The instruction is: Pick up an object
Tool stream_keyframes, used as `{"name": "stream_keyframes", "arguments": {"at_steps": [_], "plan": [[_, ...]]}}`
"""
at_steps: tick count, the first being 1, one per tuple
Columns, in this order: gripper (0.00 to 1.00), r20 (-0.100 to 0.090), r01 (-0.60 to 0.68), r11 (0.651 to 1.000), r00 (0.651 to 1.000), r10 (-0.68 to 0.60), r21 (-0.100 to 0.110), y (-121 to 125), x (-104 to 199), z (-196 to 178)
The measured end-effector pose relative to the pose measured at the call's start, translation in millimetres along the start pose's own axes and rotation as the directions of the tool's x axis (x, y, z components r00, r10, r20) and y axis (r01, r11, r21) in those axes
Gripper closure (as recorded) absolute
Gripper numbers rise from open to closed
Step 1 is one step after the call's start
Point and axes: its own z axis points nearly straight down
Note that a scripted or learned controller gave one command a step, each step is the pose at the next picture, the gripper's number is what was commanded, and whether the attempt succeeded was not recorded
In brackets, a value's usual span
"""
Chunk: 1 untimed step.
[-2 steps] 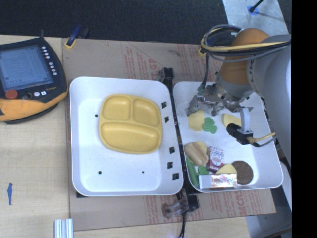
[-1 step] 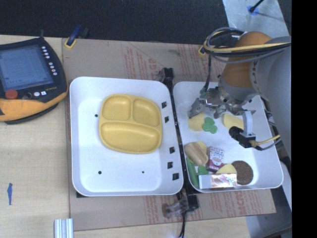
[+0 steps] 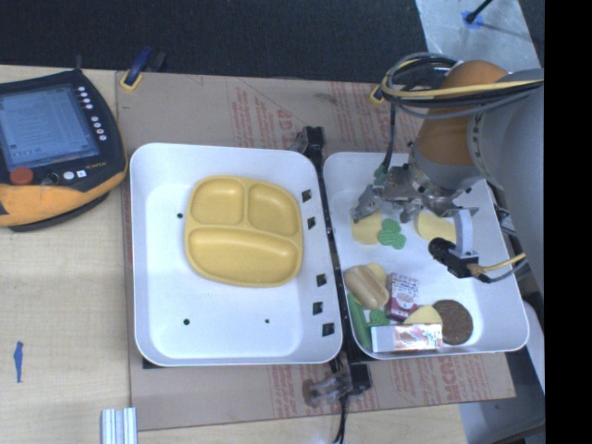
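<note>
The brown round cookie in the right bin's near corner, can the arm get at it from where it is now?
Probably yes. The brown cookie lies uncovered on top, touching only a yellow piece and a packet. The gripper hangs over the same bin, farther back.

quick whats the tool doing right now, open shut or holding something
Tool: low in the right bin, over the yellow and green pieces; open or shut cannot be told, and no grasp is visible.
</note>
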Motion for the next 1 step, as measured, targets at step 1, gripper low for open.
{"name": "stream_keyframes", "arguments": {"at_steps": [1], "plan": [[0.00, 0.000, 0.001, 1.000, 1.000, -0.001, -0.006, 16.9, 6.6, -0.7]]}}
